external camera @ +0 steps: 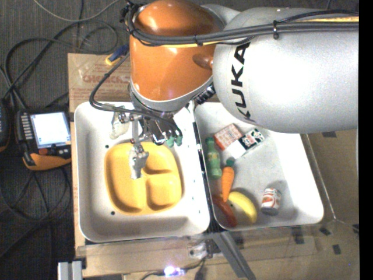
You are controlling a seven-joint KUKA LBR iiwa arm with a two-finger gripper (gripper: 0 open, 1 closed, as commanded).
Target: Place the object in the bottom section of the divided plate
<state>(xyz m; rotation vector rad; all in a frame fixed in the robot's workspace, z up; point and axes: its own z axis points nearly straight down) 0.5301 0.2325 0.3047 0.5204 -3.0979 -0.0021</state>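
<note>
We look down at slant from above bench; both bins (pixel 87 226) framed, arm (pixel 291 63) close, entering from right.

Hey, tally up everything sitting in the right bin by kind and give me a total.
Cartons: 2, red-orange box and black-and-white box
Green item, kind unclear: 1
Carrot: 1
Lemon: 1
Can: 1
Red item, partly hidden: 1
Total: 7

Bench (pixel 81 251) w/ two white bins (pixel 87 214) side-by-side
</note>
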